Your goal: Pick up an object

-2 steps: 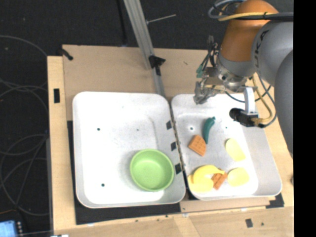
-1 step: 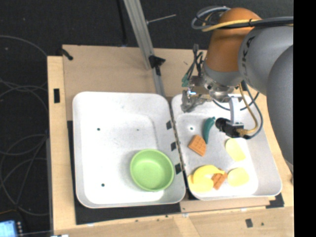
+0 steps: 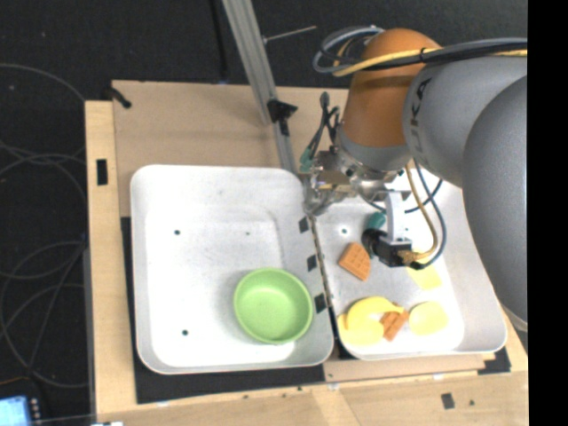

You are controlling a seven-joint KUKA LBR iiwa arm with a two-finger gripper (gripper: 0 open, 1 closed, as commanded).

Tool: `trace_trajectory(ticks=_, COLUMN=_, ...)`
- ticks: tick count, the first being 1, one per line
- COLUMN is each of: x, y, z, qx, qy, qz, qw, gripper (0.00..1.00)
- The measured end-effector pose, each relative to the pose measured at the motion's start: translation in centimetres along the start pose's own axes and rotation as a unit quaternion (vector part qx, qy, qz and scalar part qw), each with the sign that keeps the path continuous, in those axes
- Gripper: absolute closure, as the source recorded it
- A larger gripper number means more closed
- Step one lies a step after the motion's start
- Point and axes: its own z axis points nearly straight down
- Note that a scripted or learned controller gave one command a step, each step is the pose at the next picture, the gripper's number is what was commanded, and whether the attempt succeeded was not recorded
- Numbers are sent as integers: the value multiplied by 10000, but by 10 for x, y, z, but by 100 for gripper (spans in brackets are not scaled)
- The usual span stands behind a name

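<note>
The gripper (image 3: 321, 193) hangs over the right bin (image 3: 479, 327), likely to reach the waffle (image 3: 355, 261); I cannot tell its grip state.

place: robotics lab | evidence: KUKA arm (image 3: 461, 105) at 2 o'clock; plywood worktop (image 3: 177, 118) bearing two white bins (image 3: 169, 202); aluminium camera pole (image 3: 253, 56) at 12; loose cables (image 3: 35, 238) at 9

The table (image 3: 213, 118) carried two shallow white bins side by side, left bin (image 3: 169, 211) and right bin (image 3: 475, 327). A metal pole (image 3: 253, 56) rose behind them.
</note>
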Motion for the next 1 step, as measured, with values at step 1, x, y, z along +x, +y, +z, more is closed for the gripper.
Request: trace_trajectory(ticks=1, x=52, y=-13, z=-18, qx=-19, qy=12, qz=-15, qw=10000, gripper=100)
